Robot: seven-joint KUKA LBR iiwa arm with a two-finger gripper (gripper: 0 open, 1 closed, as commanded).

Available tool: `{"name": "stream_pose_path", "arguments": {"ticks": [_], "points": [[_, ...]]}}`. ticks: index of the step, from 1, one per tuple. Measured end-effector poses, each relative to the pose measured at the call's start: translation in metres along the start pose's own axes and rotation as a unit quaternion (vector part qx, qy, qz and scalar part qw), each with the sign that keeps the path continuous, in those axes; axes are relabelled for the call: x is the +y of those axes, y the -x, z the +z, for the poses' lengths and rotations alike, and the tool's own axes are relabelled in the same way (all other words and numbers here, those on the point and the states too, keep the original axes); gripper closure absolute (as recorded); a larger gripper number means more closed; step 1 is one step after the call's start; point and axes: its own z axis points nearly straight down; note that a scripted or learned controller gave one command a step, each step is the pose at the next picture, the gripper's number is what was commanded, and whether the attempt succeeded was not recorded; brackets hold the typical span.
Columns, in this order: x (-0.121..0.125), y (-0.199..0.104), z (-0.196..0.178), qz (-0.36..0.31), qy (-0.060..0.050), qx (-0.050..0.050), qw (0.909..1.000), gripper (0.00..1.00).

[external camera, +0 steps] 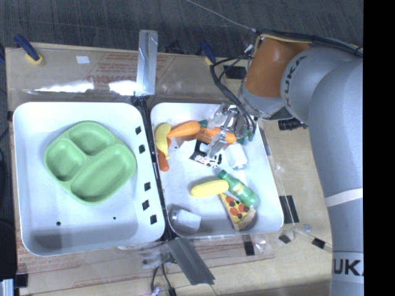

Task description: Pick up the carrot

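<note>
The carrot [185, 129] is orange and lies at the back of the right bin [265, 184], pointing left toward a yellow banana [162, 137]. My gripper [221, 131] is low over the bin, right at the carrot's right end. A second orange patch [227, 137] shows beside the gripper with a bit of green near it. The metal of the gripper hides where the two meet, so I cannot see whether anything is held.
A small orange piece [163, 160], a black-and-white card [205, 155], a white lump [237, 158], a yellow oblong [208, 189], a green bottle [239, 191], a pizza slice [238, 213] and a grey cup [184, 218] share the right bin. The left bin [37, 227] holds a green divided plate [89, 160].
</note>
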Motion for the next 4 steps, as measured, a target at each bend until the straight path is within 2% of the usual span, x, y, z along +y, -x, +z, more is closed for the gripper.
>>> {"name": "stream_pose_path", "arguments": {"ticks": [1,2,3,4], "points": [[0.003,-0.024,-0.029,0.023,0.007,-0.009,0.9997,0.0],[-0.015,-0.002,-0.032,0.056,0.007,-0.009,0.9983,0.0],[-0.017,0.009,-0.002,0.103,0.01,-0.017,0.9945,0.0],[-0.014,0.004,-0.001,0.212,0.009,-0.017,0.9771,0.0]]}}
